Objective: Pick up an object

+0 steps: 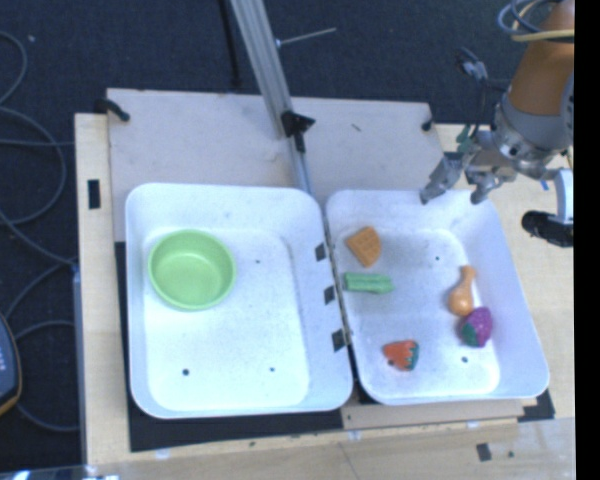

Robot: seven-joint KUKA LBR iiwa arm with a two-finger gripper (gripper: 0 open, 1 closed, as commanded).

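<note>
Nearest the camera, along the near side of the right bin (520, 368), a small red strawberry-like toy (401, 354) is lying, with a purple toy with a green tip (476, 326) just to its right. Touching the purple piece from above, an orange pear-shaped toy (462, 291) is resting with its narrow neck pointing toward the far rim. Further left, a green stick-shaped block (367, 284) is lying with its long axis across the bin, and an orange wedge (363, 245) is sitting just beyond it. The left bin (280, 368) is holding a green bowl (190, 268).

The gripper (458, 185) is hanging over the far right corner of the right bin, its two fingers standing apart with nothing between them. No object is picked yet, so the task looks to be at its approach stage.

Every candidate is lying on the near side of the jaws. The pear-shaped toy appears closest, almost straight toward the camera from the gripper; the wedge is lying off to the left. Since the pear's long axis is running roughly near-to-far, closing across its neck would probably suit the jaws best.
</note>
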